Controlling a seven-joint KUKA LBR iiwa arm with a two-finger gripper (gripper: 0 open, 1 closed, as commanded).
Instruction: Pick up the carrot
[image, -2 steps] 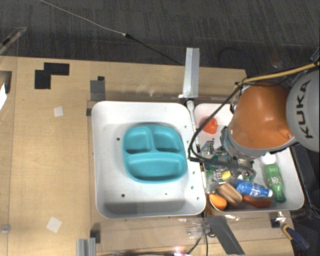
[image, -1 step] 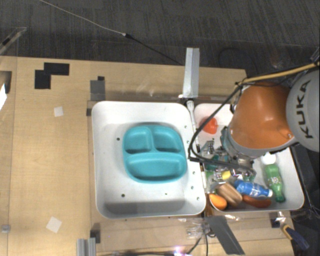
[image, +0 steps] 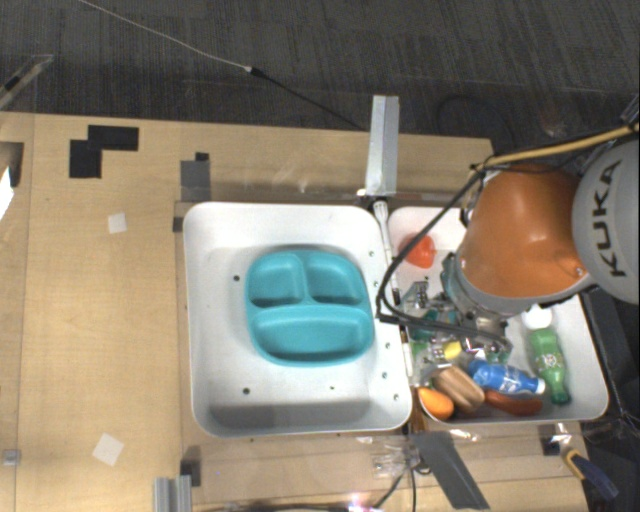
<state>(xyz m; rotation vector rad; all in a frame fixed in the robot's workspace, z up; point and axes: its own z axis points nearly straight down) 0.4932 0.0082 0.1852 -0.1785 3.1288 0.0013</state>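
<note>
Here, carrot (image: 419, 250) behind the arm (image: 520, 245).

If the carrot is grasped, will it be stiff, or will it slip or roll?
The carrot looks like a small moulded toy, so it is probably stiff and light. Its smooth, rounded orange surface may slip between fingers. It lies alone near the back of the right bin, so a push would likely roll it.

tray (image: 305, 318) in left bin (image: 215, 395), arm (image: 525, 245) over right bin (image: 596, 385)
</note>
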